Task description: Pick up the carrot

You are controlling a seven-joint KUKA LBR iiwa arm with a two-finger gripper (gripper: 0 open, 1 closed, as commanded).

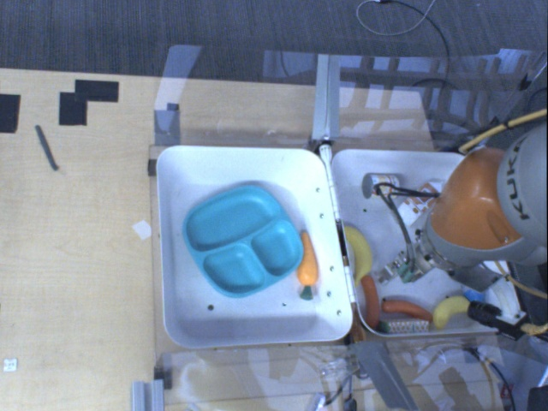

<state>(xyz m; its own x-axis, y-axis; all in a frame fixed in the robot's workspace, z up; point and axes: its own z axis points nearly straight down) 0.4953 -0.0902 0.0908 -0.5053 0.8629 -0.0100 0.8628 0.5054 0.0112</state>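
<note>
The carrot (pixel 306 262) is orange with a small green stub at its near end. It lies in the left bin (pixel 180 315), against the right edge of a blue divided plate (pixel 242 240) and close to the bin's right wall. The grey arm with its orange band (pixel 473 204) hangs over the right bin (pixel 347 174). Its gripper (pixel 402 269) points down into that bin, well to the right of the carrot and apart from it. The wrist hides much of the gripper.
In the right bin lie a pale yellow banana-like piece (pixel 357 252), two red sausages (pixel 370 296) (pixel 407 308) and a small yellow banana (pixel 450 310). A raised divider (pixel 338 238) separates the two bins. Cables (pixel 402 199) trail from the arm.
</note>
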